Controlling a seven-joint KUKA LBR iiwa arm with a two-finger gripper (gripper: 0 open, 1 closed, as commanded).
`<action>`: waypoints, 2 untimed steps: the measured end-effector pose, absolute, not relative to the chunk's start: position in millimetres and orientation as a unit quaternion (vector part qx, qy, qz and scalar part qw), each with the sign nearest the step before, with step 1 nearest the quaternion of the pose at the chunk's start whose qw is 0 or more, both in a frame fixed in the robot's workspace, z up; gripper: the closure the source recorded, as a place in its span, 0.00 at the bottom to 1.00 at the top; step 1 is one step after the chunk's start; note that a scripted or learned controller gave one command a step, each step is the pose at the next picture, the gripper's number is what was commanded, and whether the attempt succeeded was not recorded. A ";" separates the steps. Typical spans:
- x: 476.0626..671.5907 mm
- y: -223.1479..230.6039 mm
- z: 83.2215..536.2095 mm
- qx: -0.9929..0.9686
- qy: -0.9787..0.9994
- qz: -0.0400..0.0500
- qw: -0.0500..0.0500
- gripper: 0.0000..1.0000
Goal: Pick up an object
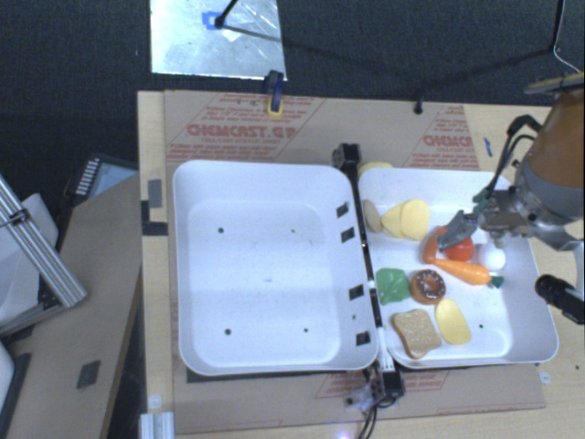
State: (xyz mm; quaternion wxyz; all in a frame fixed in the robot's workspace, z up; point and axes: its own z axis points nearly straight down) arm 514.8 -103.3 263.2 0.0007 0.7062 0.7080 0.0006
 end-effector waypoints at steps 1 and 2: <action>526.7 -91.0 107.6 0.706 0.708 -0.002 -0.003 0.00; 528.7 -92.5 125.9 0.707 0.708 0.001 0.001 1.00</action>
